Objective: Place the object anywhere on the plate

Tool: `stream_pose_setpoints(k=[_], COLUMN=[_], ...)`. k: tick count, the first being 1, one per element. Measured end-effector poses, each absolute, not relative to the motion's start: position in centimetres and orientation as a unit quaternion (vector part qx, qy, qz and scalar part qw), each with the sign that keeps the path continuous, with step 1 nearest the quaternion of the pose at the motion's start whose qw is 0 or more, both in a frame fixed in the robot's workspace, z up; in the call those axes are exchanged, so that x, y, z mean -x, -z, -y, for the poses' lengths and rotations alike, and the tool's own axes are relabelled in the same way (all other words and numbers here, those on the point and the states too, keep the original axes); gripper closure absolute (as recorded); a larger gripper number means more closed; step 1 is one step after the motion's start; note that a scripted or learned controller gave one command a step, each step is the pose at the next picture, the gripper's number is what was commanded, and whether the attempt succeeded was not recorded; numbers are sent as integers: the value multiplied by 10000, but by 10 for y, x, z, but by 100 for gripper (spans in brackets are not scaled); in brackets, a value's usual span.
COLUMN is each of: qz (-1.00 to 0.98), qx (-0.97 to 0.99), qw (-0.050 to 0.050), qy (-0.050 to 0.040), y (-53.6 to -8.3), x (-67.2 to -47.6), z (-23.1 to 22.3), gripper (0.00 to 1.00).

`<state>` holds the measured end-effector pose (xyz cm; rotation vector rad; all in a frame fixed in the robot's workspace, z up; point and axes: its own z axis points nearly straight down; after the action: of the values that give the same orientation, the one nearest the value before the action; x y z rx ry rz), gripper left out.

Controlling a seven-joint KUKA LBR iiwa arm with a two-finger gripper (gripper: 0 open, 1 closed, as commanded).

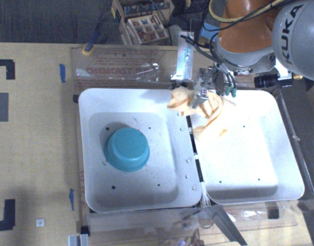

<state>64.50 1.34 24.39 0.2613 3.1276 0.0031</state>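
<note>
A: So, where is the object [214,108]?

B: At the far end of the ridge where the two bins meet, mostly over the right bin's [249,163] corner. It is a crumpled thing, pale yellow and orange. One lobe reaches across the ridge toward the left bin [146,188], and an orange tail trails toward the near side.

A: And the gripper [203,92]?

B: Right at the object's middle, with pale lobes showing on either side of it. The arm [295,29] comes in from the view's upper right.

A: Has it got hold of the thing?

B: I cannot tell. The tip is lost against the crumpled material, so whether it is clenched on the object, released, or merely resting against it is unclear.

A: Where is the plate [127,148]?

B: The teal round piece in the middle of the left bin, well apart from the object. From the gripper it lies toward the view's lower left, across the ridge.

A: So that is the line the move turns on.

B: I'd judge so: raise the object high enough to clear the ridge, then travel diagonally to the plate. The trailing tail could snag on the ridge if the lift is shallow.
</note>
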Motion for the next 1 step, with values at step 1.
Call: stream_pose_setpoints(k=[1], qz=[-10000], qx=[-21], qw=[15], qy=[-9], y=[-251], x=[-628], z=[-57], gripper=[100])
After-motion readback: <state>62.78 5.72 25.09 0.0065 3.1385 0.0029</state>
